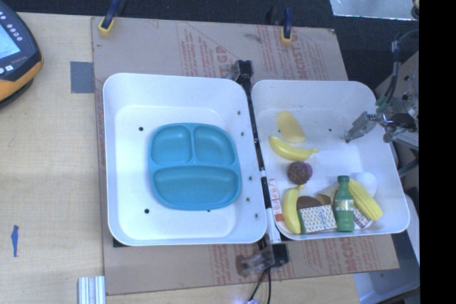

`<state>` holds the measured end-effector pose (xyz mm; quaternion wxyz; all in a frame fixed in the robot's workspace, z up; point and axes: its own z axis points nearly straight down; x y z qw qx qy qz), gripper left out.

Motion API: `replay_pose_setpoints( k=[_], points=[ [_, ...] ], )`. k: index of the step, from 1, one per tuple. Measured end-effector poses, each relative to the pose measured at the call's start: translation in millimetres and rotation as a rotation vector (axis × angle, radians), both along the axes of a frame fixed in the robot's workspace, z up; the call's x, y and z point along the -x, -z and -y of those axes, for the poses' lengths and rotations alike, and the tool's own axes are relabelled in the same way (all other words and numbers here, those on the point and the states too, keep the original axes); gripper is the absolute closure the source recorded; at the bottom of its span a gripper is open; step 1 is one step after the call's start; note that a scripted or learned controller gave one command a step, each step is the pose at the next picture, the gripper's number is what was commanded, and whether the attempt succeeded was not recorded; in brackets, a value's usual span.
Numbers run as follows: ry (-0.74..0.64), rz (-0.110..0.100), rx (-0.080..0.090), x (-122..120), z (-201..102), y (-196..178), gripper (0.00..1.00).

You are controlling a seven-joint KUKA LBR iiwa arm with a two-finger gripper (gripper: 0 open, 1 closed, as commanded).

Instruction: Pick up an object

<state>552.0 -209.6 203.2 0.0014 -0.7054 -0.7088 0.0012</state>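
A: Biggest first, everything referenced to the right bin [322,92]. What was there?

B: Cardboard sheet [214,43] lay under both bins. Left bin [121,153] sat just beside the right bin, rims touching along the seam. Blue divided plate [194,166] lay flat in the middle of the left bin, well apart from the right bin.

A: Arm?

B: Gripper [356,130] hung over the right bin's upper right part, reaching in across its right rim. Nothing seen between the fingers. Open or closed: couldn't tell, too small and blurred.

A: Contents of the right bin?

B: All toy food, clustered in the lower half plus two pieces near centre. Green bottle [343,204] lay near the bottom edge, right of middle. Corn cob [365,199] lay just beside it on the right, touching or nearly so. One banana [291,209] sat at the bottom left, against the left wall. Second banana [291,150] lay near the bin's centre left, with a pale yellow piece [290,126] just above it. Small boxed item [318,218] sat between the bottom banana and the bottle. Dark round piece [299,171] lay between the two bananas.

A: Gripper near any of them?

B: No, apart from all; closest was the pale yellow piece, to its left
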Motion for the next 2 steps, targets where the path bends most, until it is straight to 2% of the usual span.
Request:
replay_pose_setpoints(
  k=[1,2],
  points=[
    [0.000,-0.011,-0.006,80.8,-57.0,32.9,0.00],
    [-0.006,-0.002,-0.002,35.4,-105.9,115.1,0.00]
  ],
)
